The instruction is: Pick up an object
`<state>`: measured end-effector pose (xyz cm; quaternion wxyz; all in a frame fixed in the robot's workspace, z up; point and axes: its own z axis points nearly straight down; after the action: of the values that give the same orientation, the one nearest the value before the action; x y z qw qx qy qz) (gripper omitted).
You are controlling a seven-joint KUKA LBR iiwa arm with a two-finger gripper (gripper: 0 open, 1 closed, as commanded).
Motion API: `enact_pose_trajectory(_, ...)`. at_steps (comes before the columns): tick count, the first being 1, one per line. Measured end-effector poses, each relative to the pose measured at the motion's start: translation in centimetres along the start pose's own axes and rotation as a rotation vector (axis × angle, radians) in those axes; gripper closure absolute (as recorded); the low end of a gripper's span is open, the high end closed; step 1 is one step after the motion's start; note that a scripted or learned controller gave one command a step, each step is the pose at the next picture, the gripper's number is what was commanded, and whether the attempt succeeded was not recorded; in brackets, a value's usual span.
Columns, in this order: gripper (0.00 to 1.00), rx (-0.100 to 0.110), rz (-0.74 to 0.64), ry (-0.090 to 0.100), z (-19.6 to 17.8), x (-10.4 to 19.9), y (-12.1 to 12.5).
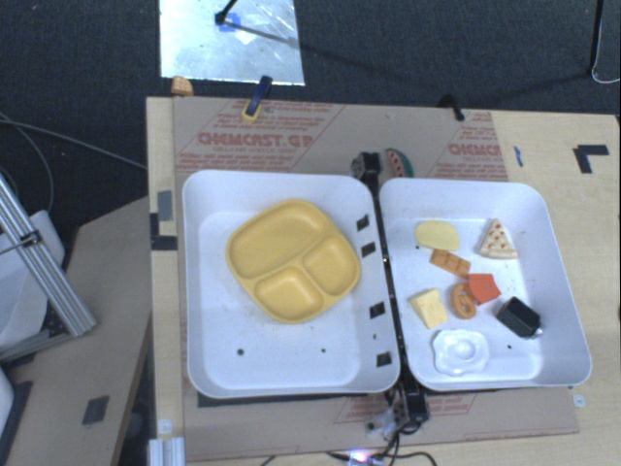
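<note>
You cannot tell if the jaws are open or closed. The things to pick lie in the right bin [561,294]: a pizza slice [498,240], a red block [482,287], a black block [518,316], a cheese cube [429,309] and a fried egg [459,350]. They lie mostly apart, likely so the jaws can fit around one. The left bin [199,299] holds a yellow tray [291,258] with three dips. Nothing is picked up yet.

The cardboard-topped bench [291,134] bears the left bin [204,357] and right bin [558,289], touching side by side.
</note>
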<state>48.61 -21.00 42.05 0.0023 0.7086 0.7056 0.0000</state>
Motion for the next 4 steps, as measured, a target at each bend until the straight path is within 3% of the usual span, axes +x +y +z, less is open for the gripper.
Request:
enact_pose_trajectory(1, 1.00, -0.002, -0.010, 0.001, 0.6, 0.4, 5.0)
enact_pose_trajectory(2, 1.00, -0.003, -0.005, 0.001, -3.4, 0.3, 0.8)
enact_pose_trajectory(3, 1.00, -0.005, -0.019, 0.004, -6.3, 9.1, 7.5)
enact_pose_trajectory(4, 1.00, 0.002, 0.000, 0.002, -5.7, 3.6, 1.7)
